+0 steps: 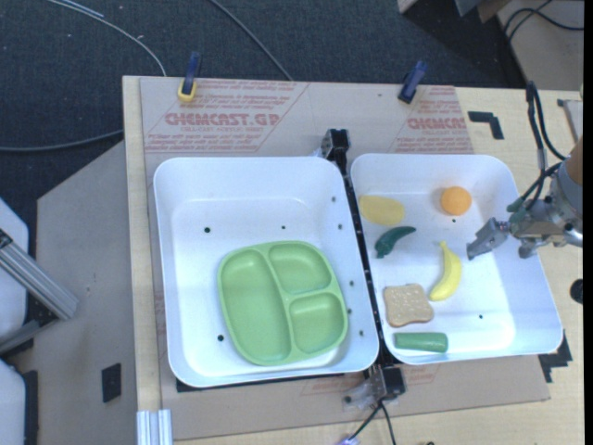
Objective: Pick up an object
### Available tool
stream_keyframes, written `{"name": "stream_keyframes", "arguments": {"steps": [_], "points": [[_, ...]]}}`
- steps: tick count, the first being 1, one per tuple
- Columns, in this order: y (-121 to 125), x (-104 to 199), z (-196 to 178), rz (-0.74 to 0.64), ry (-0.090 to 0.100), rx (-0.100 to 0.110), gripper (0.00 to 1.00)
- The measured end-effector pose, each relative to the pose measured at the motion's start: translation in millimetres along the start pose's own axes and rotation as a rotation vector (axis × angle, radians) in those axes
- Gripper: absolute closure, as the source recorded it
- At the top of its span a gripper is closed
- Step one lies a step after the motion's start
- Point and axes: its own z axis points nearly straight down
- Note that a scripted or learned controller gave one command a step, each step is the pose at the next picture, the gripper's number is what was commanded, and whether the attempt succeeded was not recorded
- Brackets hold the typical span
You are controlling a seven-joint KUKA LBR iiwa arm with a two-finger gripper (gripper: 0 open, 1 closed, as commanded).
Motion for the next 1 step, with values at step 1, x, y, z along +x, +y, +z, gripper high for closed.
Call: {"name": "stream_keyframes", "arguments": {"steps": [1], "points": [[3.0,0.4,-6.5,-0.004,-0.003,-0.013,0.00]]}}
